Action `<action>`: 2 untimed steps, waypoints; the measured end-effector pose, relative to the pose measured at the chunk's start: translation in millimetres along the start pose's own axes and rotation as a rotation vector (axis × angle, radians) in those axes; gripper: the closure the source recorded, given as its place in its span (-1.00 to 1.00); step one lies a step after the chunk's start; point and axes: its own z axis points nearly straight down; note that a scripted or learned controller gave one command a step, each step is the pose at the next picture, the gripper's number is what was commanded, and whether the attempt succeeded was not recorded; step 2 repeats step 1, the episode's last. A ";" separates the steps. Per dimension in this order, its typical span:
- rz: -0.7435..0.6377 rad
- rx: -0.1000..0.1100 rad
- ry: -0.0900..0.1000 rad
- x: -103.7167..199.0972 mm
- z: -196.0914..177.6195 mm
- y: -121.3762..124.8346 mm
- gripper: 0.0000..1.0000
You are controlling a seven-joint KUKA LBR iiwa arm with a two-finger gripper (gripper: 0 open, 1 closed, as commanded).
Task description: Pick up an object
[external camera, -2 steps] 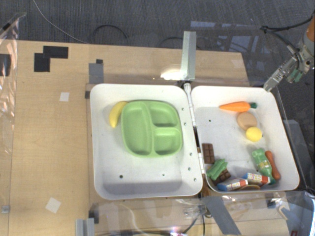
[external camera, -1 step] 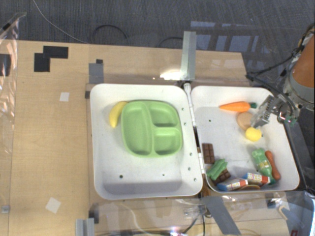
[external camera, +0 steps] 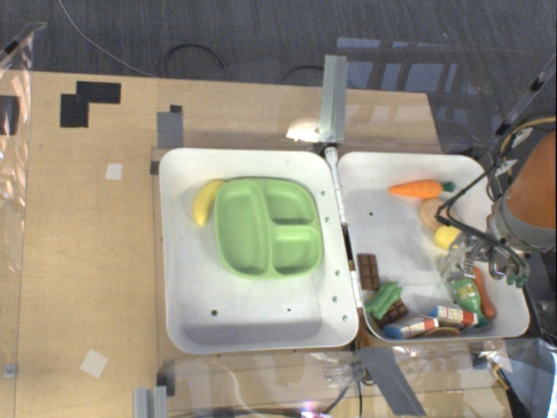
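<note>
The wooden worktop (external camera: 87,259) holds two white bins. The left bin (external camera: 252,320) has a big green tray (external camera: 265,227) with a yellow banana (external camera: 205,200) tucked just beside it. The right bin (external camera: 400,233) has an orange carrot (external camera: 418,189), a brown chocolate bar (external camera: 369,272) and a pile of small toys (external camera: 435,312) near the front. The gripper (external camera: 474,264) hangs over that pile — I cannot tell if its fingers are open or closed. To do well, it should drop straight onto one toy — not the wall.
</note>
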 end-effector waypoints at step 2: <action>-0.026 -0.001 -0.010 12.9 -55.1 35.1 1.00</action>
